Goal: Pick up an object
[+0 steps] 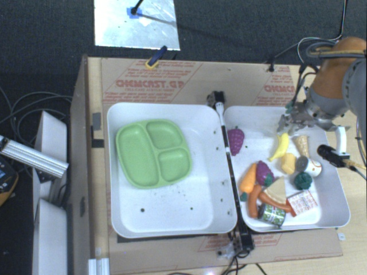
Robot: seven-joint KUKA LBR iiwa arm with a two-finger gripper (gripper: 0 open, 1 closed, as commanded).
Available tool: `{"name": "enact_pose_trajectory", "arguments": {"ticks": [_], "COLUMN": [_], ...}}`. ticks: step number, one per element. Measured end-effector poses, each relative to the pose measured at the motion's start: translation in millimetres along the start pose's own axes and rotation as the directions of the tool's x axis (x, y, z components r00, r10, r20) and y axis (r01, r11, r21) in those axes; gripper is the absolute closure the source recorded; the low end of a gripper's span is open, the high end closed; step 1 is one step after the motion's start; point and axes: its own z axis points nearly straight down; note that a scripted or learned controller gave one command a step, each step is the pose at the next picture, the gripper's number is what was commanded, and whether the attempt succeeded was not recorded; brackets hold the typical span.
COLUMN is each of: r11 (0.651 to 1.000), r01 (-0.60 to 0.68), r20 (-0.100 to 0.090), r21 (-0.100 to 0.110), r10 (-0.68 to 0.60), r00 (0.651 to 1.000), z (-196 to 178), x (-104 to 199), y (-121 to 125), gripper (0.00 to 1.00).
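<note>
The yellow plastic banana point(280, 146) lies in the upper part of the right shallow white bin point(338, 211), tilted with its upper end toward the gripper point(292, 126), which hangs just above and to the right of it at the right side of the frame. The gripper's metal end is small and blurred against the bin, so I cannot tell how it stands, and nothing is seen caught in it.

Just right of the banana stands a tan cone-shaped toy point(302, 145), and below it a yellow block-like toy point(288, 164). A dark green round toy point(303, 180) sits lower right of that, near a small white cup-like piece point(313, 167). Lower left of the banana are a purple toy vegetable point(264, 172), an orange plastic carrot point(248, 178) and a tan wedge point(277, 191), crowded together and touching. At the bin's lower edge lie a green-labelled tin can point(271, 215) and a red-and-white packet point(302, 202). A purple bunch of toy grapes point(235, 140) rests apart at the bin's left wall.

The grey arm with its orange band point(334, 79) enters from the upper right. The left shallow white bin point(120, 211) holds 1 pale green divided tray point(153, 152) with 3 compartments. Both bins sit on a brown cardboard-covered table point(172, 79). A shiny silver sheet point(136, 17) lies on the dark floor at the upper left.
</note>
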Motion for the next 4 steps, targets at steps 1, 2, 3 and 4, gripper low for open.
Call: {"name": "enact_pose_trajectory", "arguments": {"ticks": [1,2,3,4], "r11": [1.0,1.0,1.0,1.0], "r01": [-0.002,-0.003,-0.006,-0.003], "r20": [0.0,0.0,0.0,-0.001], "r21": [0.002,0.005,0.009,0.008], "r10": [0.002,0.003,0.006,0.003], "r00": [1.0,1.0,1.0,1.0], "z": [-65.5,-64.5,2.1,22.4], "x": [68.6,67.8,49.2,90.7], "y": [20.2,19.5,-53.5,-90.0], "gripper": [1.0,0.0,0.0,0.0]}}
